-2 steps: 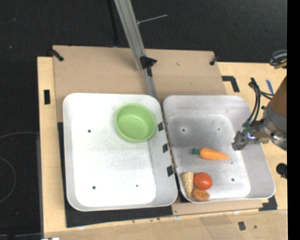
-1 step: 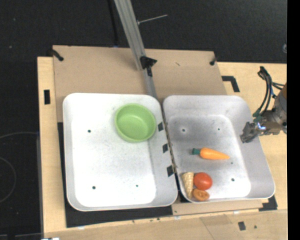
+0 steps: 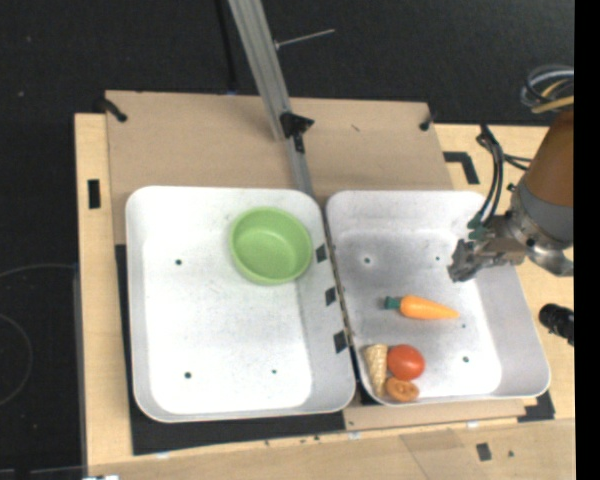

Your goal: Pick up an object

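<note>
An orange carrot [image 3: 426, 309] with a green stub lies in the middle of the right bin [image 3: 380, 228]. At that bin's front edge sit a red tomato [image 3: 406, 361], a pale cone-shaped piece [image 3: 377, 365] and a small orange piece [image 3: 401, 391]. A green bowl [image 3: 270, 246] rests at the back of the left bin [image 3: 180, 338]. My gripper [image 3: 464, 265] hangs over the right bin's right side, just above and to the right of the carrot, with nothing seen between its fingers.
A slanted metal pole [image 3: 263, 58] rises from the back of the bench between the bins. Cables [image 3: 495, 173] run along the arm at the right. A brown board [image 3: 360, 148] lies behind the bins.
</note>
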`<state>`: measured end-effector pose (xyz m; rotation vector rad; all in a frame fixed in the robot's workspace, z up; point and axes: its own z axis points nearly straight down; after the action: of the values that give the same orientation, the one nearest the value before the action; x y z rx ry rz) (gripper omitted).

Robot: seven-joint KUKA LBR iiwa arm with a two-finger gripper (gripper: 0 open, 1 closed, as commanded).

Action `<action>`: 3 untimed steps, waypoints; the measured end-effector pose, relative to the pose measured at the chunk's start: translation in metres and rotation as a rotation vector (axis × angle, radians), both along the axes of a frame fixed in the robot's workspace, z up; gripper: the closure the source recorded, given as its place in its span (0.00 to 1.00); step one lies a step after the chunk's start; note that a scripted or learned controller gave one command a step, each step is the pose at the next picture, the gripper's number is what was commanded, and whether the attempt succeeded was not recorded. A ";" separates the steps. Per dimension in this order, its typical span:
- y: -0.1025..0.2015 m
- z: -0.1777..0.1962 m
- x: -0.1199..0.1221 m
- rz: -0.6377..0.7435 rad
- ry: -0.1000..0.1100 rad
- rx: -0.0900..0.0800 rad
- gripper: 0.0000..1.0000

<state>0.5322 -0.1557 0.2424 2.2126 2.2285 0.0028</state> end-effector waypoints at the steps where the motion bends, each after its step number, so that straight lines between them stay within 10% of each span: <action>1: 0.052 0.010 0.019 0.002 -0.001 0.001 1.00; 3: 0.141 -0.009 0.060 -0.001 0.000 -0.001 1.00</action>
<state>0.5922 -0.0152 0.2331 2.2130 2.2268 0.0017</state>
